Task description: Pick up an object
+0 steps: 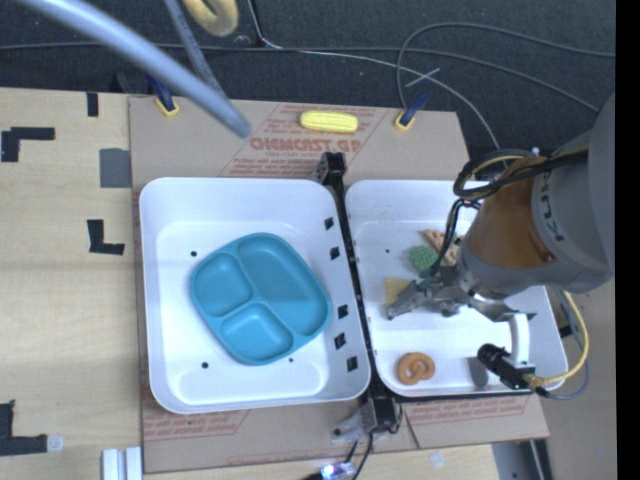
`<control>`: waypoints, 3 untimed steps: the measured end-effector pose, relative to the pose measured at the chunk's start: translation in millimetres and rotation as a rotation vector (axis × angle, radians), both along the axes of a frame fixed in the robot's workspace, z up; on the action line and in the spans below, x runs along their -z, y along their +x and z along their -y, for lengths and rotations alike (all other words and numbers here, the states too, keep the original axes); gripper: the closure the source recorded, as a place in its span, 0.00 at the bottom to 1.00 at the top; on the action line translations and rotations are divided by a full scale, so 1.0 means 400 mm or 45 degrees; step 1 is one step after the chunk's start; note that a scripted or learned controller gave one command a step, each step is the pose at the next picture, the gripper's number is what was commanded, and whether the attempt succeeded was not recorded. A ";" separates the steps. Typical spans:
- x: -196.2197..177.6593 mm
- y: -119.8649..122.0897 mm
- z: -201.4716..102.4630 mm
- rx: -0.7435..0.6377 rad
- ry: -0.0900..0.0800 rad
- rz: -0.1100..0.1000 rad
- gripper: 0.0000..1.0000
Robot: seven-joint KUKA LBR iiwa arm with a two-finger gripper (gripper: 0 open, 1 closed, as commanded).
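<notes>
1. Red printed lettering on the cardboard sheet (290,148) under the bins, near its far edge, just behind the left bin (160,268). We make out roughly "CHEMCAST", followed by letters too blurred to read.
2. A smaller red line beneath it, which we cannot read.

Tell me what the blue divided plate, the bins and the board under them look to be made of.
Blue divided plate: likely moulded plastic, smooth, uniform colour, soft sheen. Left bin and right bin: probably thin white plastic, glossy, rounded formed corners. Board: corrugated cardboard by its brown matt face and red print.
</notes>
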State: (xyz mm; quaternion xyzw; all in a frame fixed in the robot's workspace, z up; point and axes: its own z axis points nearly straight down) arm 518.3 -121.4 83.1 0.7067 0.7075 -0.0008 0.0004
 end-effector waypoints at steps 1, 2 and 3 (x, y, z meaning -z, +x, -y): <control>-0.032 0.002 0.001 0.000 -0.001 0.004 1.00; -0.186 -0.007 -0.003 0.000 0.001 0.005 1.00; -0.326 0.016 0.011 0.000 0.000 0.007 1.00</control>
